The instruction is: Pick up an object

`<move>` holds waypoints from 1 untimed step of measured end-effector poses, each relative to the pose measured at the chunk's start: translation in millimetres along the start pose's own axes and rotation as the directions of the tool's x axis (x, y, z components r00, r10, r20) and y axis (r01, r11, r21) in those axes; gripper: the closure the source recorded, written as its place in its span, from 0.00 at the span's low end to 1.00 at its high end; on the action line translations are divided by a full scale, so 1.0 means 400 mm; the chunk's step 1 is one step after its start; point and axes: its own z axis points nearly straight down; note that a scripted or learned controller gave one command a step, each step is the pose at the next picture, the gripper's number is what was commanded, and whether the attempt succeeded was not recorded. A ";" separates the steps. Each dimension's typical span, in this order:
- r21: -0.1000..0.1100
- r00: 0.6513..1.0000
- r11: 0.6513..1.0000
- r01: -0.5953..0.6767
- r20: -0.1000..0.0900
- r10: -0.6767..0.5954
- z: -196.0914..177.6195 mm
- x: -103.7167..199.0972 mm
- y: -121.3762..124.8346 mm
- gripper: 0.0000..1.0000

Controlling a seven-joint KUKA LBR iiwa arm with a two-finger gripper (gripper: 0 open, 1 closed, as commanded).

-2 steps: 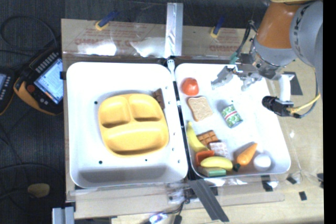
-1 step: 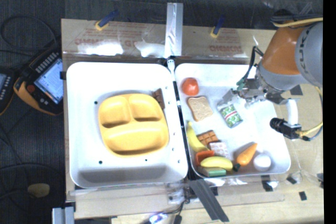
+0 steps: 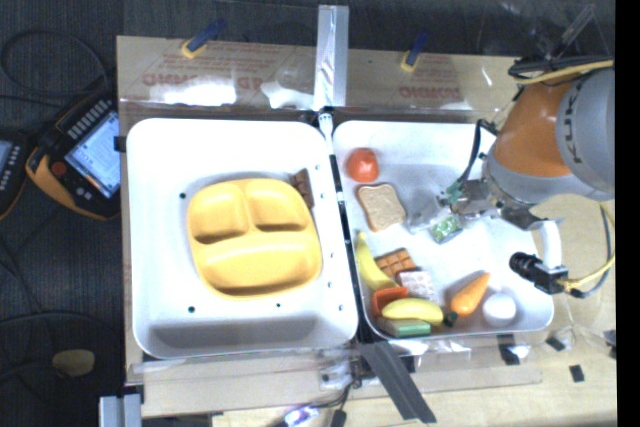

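Note:
The right bin (image 3: 520, 140) holds several toy foods. A red tomato (image 3: 362, 163) lies at the back left, with a bread slice (image 3: 381, 206) just in front of it. A banana (image 3: 368, 263), a brown waffle piece (image 3: 396, 262), a yellow and red piece (image 3: 410, 311), a carrot (image 3: 468, 293) and a white egg (image 3: 499, 306) crowd the front. My gripper (image 3: 458, 207) hangs low over the bin's middle, right above a small green and white object (image 3: 445, 229) and apparently touching it. The arm's orange band (image 3: 535, 135) rises to the right.
The left bin (image 3: 150, 245) carries a yellow divided tray (image 3: 254, 233), with a small brown piece (image 3: 303, 185) at its back right corner. A black and orange handheld controller (image 3: 85, 160) lies off the bench at the left. Cables run along the right side.

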 end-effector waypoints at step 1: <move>-0.005 0.987 0.987 -0.159 0.002 0.159 -0.003 0.123 -0.124 0.00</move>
